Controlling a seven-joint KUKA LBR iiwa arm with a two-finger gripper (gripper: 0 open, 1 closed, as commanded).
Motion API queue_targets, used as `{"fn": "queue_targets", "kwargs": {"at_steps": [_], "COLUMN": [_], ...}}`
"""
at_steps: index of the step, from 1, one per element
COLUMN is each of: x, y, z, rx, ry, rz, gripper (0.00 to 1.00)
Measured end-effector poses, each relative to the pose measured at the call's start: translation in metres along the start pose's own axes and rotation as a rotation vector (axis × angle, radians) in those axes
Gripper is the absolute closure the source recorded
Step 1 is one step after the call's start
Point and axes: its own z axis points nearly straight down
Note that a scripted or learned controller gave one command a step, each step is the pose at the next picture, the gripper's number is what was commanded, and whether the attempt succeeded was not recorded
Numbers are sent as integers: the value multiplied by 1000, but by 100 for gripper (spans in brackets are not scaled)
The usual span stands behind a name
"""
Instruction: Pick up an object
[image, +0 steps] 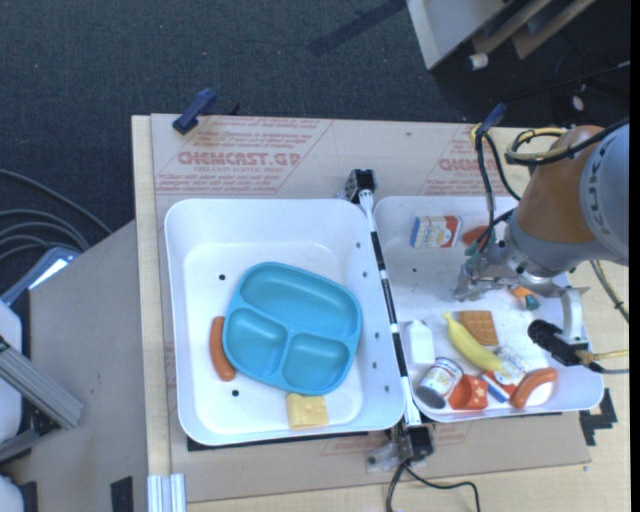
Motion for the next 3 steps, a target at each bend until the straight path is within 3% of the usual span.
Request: {"fn": "queue_targets", "kwargs": {"at_steps": [1,2,3], "x": [6,14,14], "y": [32,76,76], "z": [-89,-103,-102], "rx": [-1,-1,-1], "ry": [-1,-1,-1], "rz": [-1,-1,-1], "gripper": [100,100,0]}}
